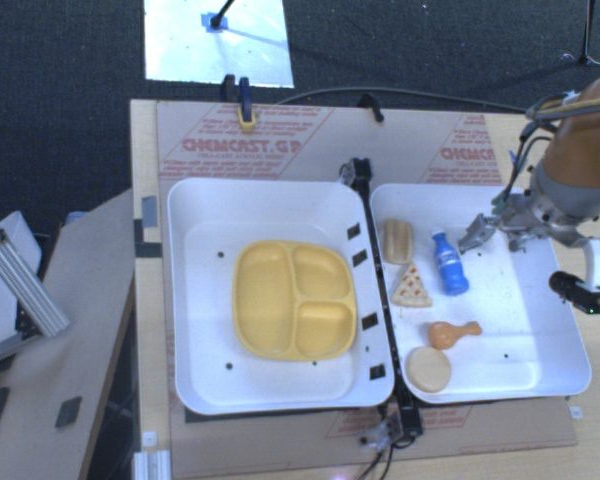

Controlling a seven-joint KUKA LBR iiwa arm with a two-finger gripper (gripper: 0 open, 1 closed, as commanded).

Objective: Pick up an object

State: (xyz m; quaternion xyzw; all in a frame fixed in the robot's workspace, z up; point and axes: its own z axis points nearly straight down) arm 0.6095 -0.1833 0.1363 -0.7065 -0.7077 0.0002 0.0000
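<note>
Gripper point(477, 234) over the right bin point(550, 368), fingers apart and holding nothing, just right of the blue bottle point(448, 263).

Red lettering reading "CHEMCAST GP" is showing on the brown protective sheet point(280, 138) under the bins. It is repeating, partly hidden, near the sheet's right corner.

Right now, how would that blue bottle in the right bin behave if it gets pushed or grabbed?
The blue bottle lies on its side, so it probably rolls when nudged. It looks like rigid plastic, likely light. Its rounded, smooth body may slip.
</note>
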